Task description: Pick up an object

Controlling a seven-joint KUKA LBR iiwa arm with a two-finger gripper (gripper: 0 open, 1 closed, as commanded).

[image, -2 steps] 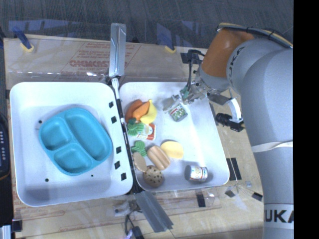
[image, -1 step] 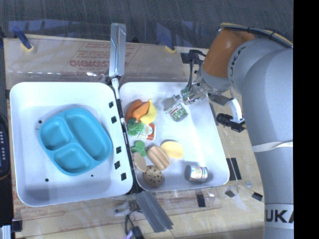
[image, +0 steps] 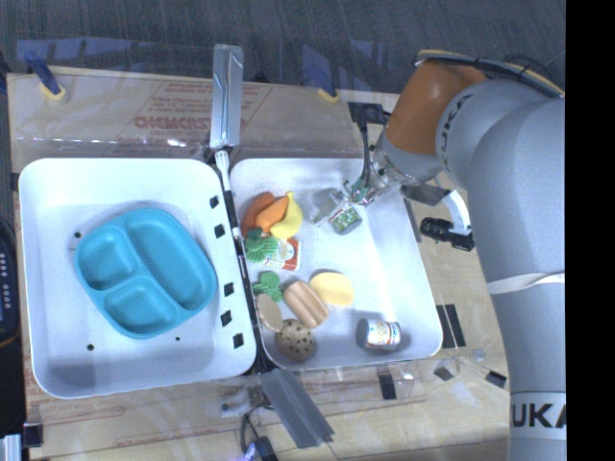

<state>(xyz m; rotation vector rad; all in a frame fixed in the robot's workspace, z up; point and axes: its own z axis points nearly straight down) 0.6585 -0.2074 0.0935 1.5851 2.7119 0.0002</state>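
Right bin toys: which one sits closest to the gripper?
The small green-and-silver packet, directly below the gripper near the right bin's upper wall. The hot dog, cookie and can lie well toward the lower edge.

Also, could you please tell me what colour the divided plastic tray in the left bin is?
The divided plastic tray is light blue, seen clearly in the camera view.

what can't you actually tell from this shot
Camera view:
- Gripper: fingers too small and blurred to read against the white right bin.
- Small silver can: label too small to read.
- Grey arm: base cut off by the bottom edge.
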